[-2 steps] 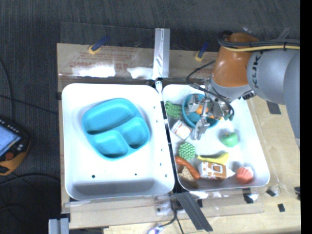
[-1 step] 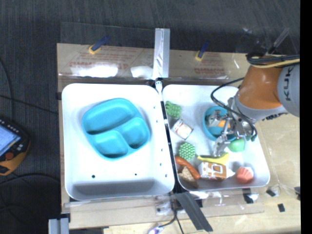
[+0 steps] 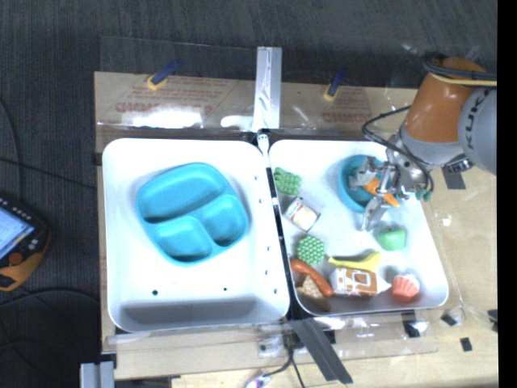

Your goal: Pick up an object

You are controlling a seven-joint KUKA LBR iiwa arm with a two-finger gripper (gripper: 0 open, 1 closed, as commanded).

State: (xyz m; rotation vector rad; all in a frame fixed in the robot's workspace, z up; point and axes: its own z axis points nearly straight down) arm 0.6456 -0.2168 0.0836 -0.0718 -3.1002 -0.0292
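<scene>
Nearest the camera sits the left bin, smooth white plastic, holding a glossy blue divided tray with rounded compartments. Beside it the right bin carries the clutter: a blue bowl at the far side, a small box with printed faces near the front, a yellow banana, a red sausage, a knobbly green ball, a second bumpy green piece, a white can, a smooth green block and a pink cupcake. From the right the arm reaches down so that the gripper hangs low between bowl and green block, orange bits about it. Whether its fingers are spread or closed I cannot tell, and nothing is plainly caught between them, so I judge the pick not yet made: a grasp and a lift remain.
</scene>
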